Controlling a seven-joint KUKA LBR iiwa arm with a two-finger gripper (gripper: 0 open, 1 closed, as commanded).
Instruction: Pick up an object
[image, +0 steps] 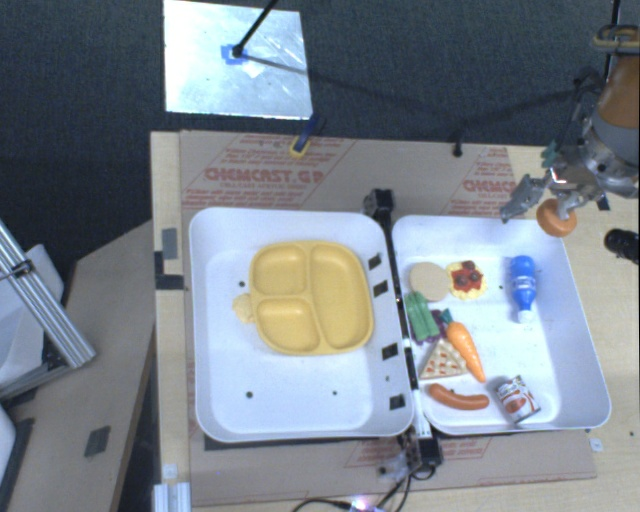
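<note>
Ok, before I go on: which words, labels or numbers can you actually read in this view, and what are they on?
"CHEMCAST GP": red print on the brown protective sheet behind the left bin.
Red print on the same sheet near the right bin: the same style, too blurred to read.
Can label: too small to read.
Blue bottle: no legible text.

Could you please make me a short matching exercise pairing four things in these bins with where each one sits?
Things:
1. yellow tray
2. blue bottle
3. can
4. orange ball

Places:
A. near front corner of the right bin
B. at the gripper, above the right bin's far edge
C. in the left bin
D. far part of the right bin

Pairs: 1-C, 2-D, 3-A, 4-B
</note>
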